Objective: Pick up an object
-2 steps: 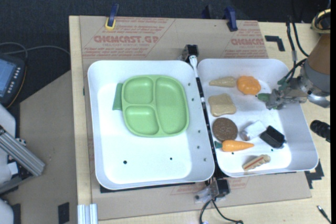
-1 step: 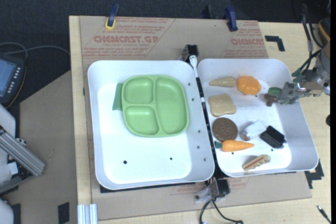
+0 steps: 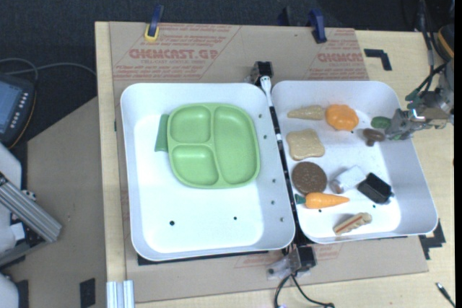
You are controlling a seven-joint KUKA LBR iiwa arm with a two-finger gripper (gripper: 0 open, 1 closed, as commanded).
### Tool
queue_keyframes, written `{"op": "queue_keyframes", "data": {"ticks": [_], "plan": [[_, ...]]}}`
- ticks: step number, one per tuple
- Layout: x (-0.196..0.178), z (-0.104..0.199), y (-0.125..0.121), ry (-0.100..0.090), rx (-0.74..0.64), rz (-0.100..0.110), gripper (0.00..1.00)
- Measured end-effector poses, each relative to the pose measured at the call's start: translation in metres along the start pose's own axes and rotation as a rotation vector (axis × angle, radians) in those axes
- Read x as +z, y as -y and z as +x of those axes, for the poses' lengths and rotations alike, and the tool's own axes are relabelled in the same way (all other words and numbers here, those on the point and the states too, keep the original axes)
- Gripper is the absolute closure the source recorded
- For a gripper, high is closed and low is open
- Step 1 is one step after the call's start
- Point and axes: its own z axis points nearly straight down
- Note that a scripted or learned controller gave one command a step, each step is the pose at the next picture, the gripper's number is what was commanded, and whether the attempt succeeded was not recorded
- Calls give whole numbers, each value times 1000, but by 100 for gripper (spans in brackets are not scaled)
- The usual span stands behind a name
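The right white bin [image 3: 415, 177] holds several toy foods: an orange [image 3: 341, 117], a tan flat piece [image 3: 307, 112], a bread slice [image 3: 306, 145], a round brown cookie [image 3: 309, 177], a carrot [image 3: 326, 200], a breadstick [image 3: 352, 223], a black block [image 3: 375, 188] and a small white piece [image 3: 351, 177]. My gripper [image 3: 396, 126] reaches in over the bin's right rim, low at its upper right part. Its tip is right beside a small green piece [image 3: 380, 123] and a brown piece [image 3: 373, 135]. Whether it touches either is unclear.
The left white bin [image 3: 144, 191] carries a green divided plate [image 3: 214, 144]. A black divider [image 3: 276, 148] runs between the two bins. Both bins rest on a cardboard sheet [image 3: 216, 47] held by blue clamps at the far edge.
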Motion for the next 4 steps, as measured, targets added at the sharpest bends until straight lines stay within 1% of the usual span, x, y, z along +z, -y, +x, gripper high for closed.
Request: {"op": "queue_keyframes", "data": {"ticks": [1, 2, 3, 4], "plan": [[-10, 50, 15, -5, -5, 6, 100], [-5, 108, 36, -5, -5, 7, 100], [10, 165, 38, -5, -6, 8, 100], [-10, 166, 38, -2, -1, 0, 100]]}}
